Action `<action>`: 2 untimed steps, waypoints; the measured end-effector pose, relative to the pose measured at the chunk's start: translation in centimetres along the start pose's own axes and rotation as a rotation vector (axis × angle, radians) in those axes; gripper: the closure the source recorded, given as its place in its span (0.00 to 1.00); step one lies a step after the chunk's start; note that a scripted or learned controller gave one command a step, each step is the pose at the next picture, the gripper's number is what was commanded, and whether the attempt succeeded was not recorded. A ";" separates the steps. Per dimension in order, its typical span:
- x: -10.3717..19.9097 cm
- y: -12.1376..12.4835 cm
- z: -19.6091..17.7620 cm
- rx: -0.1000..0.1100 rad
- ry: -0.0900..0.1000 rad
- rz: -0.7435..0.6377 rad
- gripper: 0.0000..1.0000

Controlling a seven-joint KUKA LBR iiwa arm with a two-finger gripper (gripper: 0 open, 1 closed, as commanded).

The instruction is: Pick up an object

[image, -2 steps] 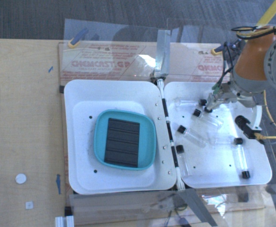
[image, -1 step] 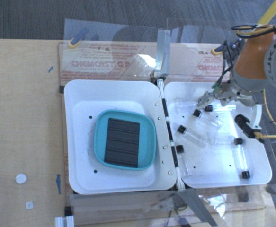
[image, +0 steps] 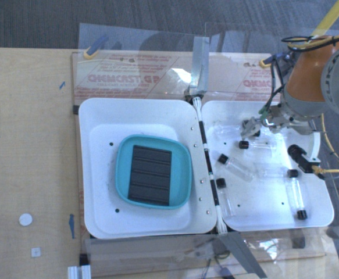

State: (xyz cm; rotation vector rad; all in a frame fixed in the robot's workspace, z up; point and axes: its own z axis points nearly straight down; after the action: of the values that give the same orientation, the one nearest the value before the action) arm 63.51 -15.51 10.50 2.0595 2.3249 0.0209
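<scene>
Several clear vials with black caps lie in the right white bin [image: 317,211]. One vial [image: 257,146] sits just below my gripper [image: 255,127], which hangs low over the far part of that bin. Another vial [image: 234,165] lies nearer the middle, a third [image: 222,195] by the left wall, and a longer one [image: 297,195] toward the right. In the left bin [image: 93,173] a teal plate [image: 122,156] bears a dark ribbed block [image: 150,175]. Nothing can be seen held in the gripper.
The grey arm with its orange band [image: 309,74] comes in from the upper right, with cables around it. A metal divider [image: 207,161] runs between the bins. Clear plastic sheets [image: 140,74] stand behind them. A wooden bench [image: 24,156] spreads to the left.
</scene>
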 end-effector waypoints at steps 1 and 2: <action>2.1 -0.4 0.1 0.000 0.000 -0.015 0.00; 4.7 1.5 0.1 0.000 -0.003 -0.010 0.00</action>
State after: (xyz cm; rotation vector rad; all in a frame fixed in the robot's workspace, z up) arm 64.39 -10.68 10.39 2.0462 2.3335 0.0183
